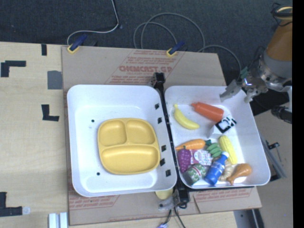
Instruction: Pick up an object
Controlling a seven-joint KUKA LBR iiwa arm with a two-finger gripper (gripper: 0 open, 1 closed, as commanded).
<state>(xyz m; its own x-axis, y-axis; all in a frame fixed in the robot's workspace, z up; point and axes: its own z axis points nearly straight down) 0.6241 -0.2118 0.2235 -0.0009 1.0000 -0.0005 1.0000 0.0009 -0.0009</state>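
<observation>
The right bin (259, 141) holds several toy foods: a yellow banana (185, 119), an orange-red bottle (208, 110), a black-and-white block (225, 124), a carrot (192, 145), a corn cob (228, 148), purple grapes (184, 159), a blue bottle (216, 169) and a drumstick (237, 171). My gripper (239, 93) hangs over the bin's far right corner, up and to the right of the orange-red bottle. Its fingers (228, 91) are spread open with nothing between them.
The left bin (78, 127) holds a yellow divided plate (128, 145). A black hinge strip (164, 122) runs between the bins. Cables loop across the dark floor behind the bench. Both bins rest on a cardboard sheet (118, 68).
</observation>
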